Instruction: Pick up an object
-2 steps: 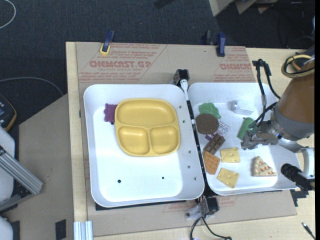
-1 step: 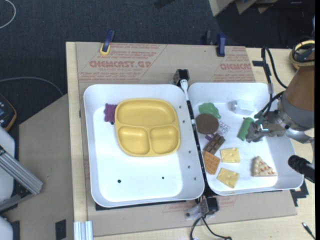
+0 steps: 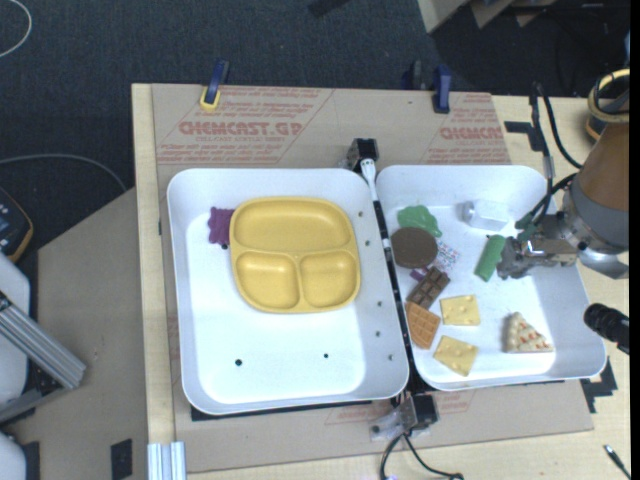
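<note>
My gripper (image 3: pixel 515 258) sits low over the right bin; finger state unclear. Green stick (image 3: pixel 489 256) just beside it (long axis running roughly up-down in view).

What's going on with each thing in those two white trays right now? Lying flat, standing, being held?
Yellow three-compartment plastic plate: flat, left bin, nothing in it.
Purple toy: tucked at plate's left edge.
Green oblong block: lying beside the gripper.
Round brown disc: flat.
Yellow cheese squares: flat.
Pizza-slice toy: lying, untouched.
</note>
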Robot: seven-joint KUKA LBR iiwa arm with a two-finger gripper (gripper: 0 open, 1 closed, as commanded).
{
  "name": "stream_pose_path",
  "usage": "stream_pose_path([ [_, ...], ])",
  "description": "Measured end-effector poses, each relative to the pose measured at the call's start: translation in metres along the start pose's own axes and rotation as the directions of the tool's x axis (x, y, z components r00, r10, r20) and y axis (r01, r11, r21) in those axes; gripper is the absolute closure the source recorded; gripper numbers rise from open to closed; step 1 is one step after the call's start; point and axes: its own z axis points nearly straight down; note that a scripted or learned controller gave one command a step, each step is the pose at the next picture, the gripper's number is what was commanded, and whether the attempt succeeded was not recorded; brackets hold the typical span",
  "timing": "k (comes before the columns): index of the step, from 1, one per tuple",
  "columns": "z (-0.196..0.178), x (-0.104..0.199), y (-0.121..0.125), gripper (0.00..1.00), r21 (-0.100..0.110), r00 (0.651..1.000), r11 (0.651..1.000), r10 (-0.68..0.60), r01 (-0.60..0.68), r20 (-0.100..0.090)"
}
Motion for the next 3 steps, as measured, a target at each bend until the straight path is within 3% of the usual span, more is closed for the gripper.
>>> stream_pose_path([
  [2, -0.012, 0.114, 0.001, 1.0, 0.005, 1.0, 1.0, -0.006, 0.006, -0.004],
  [3, -0.002, 0.156, 0.011, 1.0, 0.004, 1.0, 1.0, -0.003, 0.003, -0.002],
])
